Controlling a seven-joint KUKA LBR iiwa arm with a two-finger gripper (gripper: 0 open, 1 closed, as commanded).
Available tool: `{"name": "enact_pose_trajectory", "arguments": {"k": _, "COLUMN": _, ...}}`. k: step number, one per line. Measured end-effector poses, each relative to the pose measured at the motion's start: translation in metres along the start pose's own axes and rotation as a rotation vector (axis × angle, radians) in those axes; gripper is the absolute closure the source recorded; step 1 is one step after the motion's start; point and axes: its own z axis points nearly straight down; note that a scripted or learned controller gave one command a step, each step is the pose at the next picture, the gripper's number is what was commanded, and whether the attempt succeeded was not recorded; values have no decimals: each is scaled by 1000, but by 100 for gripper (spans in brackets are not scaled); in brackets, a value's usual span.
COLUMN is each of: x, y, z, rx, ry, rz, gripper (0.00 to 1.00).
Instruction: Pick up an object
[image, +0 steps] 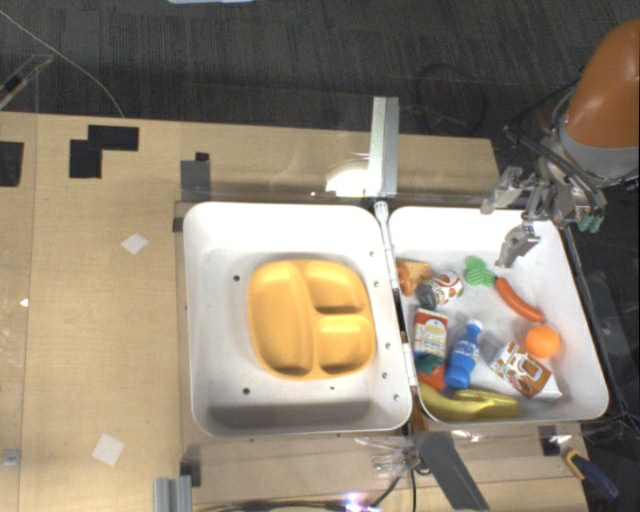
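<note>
End effector (522, 236) over the right bin's (585, 330) far corner, nothing gripped.

I see one finger hanging down, empty; can't tell how far open it is, view's too coarse. Carrot (518, 298) just below it, green toy (479, 270) beside, orange ball (542, 342) further down. Blue bottle (462, 354) and banana (470, 403) well off toward the near edge.

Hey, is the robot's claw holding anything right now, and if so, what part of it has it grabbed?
Nothing is held. The claw hangs above the right-hand shallow white bin, near its far edge, with nothing between its fingers; the orange carrot with the green top lies below it.
</note>
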Motion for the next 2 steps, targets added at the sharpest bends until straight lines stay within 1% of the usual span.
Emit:
{"name": "enact_pose_trajectory", "arguments": {"k": 1, "x": -4, "y": -1, "z": 145, "rx": 1, "ry": -6, "rz": 223, "gripper": 0}}
{"name": "enact_pose_trajectory", "arguments": {"k": 2, "x": 2, "y": -37, "z": 146, "rx": 1, "ry": -6, "rz": 493, "gripper": 0}}
